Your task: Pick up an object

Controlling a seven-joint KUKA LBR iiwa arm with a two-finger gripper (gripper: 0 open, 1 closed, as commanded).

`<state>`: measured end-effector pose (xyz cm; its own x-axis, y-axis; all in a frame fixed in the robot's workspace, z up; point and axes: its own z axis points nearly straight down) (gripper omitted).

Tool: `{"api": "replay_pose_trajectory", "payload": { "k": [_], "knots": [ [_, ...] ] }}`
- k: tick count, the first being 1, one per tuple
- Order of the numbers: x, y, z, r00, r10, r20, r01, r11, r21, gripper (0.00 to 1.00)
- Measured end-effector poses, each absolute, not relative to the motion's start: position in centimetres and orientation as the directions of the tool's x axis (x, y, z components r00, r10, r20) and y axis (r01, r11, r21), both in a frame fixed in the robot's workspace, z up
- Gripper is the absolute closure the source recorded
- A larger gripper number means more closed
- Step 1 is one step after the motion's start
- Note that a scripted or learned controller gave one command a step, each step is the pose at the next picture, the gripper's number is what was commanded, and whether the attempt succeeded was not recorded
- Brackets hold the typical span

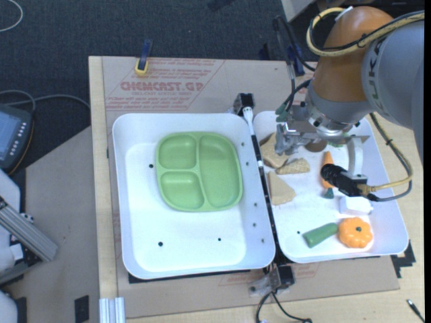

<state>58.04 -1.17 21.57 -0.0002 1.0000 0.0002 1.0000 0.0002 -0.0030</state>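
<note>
My gripper [289, 142] hangs low over the far left part of the right bin [397, 229], right above a cluster of tan bread-like pieces [293, 167]. Another tan piece [281, 191] lies nearer the bin's left wall. A small orange pumpkin [355, 233] and a green wedge [319, 234] rest near the front edge. An orange carrot-like piece [327, 159] lies just right of the gripper. The gripper's body hides whatever is directly beneath it.
The left bin [135, 227] holds a green divided plate [199, 170]. A white block [356, 205] sits beside the pumpkin. A black fitting with a cable [335, 177] hangs from the arm over the right bin. The divider between the bins [261, 180] runs close to the gripper's left.
</note>
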Motion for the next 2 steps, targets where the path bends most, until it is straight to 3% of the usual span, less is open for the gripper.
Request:
{"api": "replay_pose_trajectory", "payload": {
  "k": [2],
  "knots": [
    [59.6,-1.0,22.7,-0.002,1.0,-0.001,1.0,0.002,0.004,1.0]
  ]
}}
